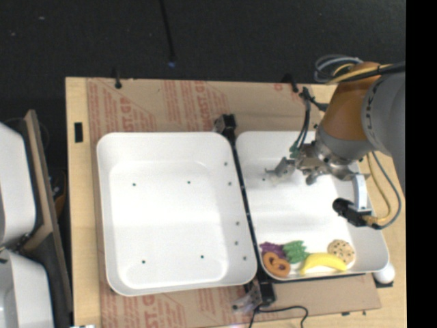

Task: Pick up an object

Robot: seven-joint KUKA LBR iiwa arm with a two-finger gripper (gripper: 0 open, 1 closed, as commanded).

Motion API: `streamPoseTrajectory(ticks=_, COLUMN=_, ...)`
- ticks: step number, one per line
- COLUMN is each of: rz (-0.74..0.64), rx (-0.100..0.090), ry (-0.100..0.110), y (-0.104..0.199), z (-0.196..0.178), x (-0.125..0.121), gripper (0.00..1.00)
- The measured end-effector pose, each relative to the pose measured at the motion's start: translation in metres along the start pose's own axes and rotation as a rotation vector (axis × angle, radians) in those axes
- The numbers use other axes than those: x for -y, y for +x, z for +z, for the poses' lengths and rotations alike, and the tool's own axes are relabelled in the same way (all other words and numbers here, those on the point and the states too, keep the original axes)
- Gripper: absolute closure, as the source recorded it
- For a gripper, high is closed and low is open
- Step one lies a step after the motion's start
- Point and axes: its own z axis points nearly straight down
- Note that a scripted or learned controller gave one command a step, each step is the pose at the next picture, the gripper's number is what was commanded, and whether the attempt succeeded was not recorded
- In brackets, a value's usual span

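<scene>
Gripper (281, 170) over right bin (273, 214) (far end), banana (321, 264) near front rim

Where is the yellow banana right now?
The banana lies at the near edge of the right bin, between the cookie and the green toy.

The left bin (171, 210) offers open floor throughout. In the right bin (307, 210), the arm (348, 125) overhangs the far part; the middle floor lies bare, while toy food (307, 257) lines the near wall, crowding approach there.
</scene>
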Motion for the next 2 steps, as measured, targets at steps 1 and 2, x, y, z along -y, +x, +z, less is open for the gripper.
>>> streamPoseTrajectory(ticks=1, rz=0.008, rx=0.0, ry=0.008, y=-0.057, z=0.042, x=0.025, gripper=0.0)
streamPoseTrajectory(ticks=2, rz=-0.04, rx=0.001, ry=0.0, y=-0.057, z=0.002, x=-0.021, gripper=0.0)
